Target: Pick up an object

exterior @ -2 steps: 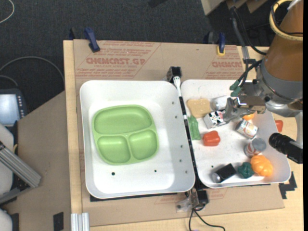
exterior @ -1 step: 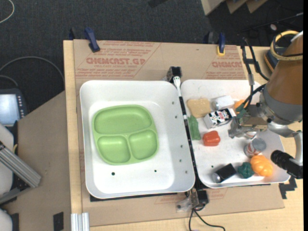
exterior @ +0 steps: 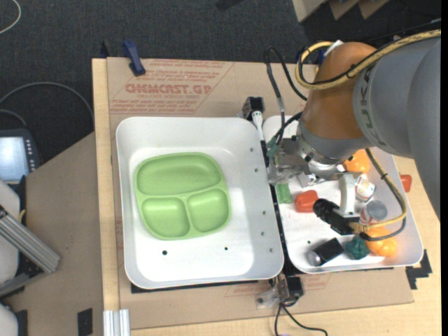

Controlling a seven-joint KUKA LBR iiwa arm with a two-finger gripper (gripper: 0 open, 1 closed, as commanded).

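While the arm's orange-banded wrist [exterior: 343,96] hangs over the right bin [exterior: 413,247] | gripper [exterior: 290,165] near its left wall, grip state cannot be told | small objects [exterior: 343,219] cluster below | green divided tray [exterior: 183,194] in left bin [exterior: 140,135].

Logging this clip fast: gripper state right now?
Gripper: cannot be told; it sits low over the right bin, near the left wall, its tip hidden under the wrist.

Grey arm [exterior: 406,93], orange wrist band [exterior: 336,89], looping yellow-black cables [exterior: 315,65].
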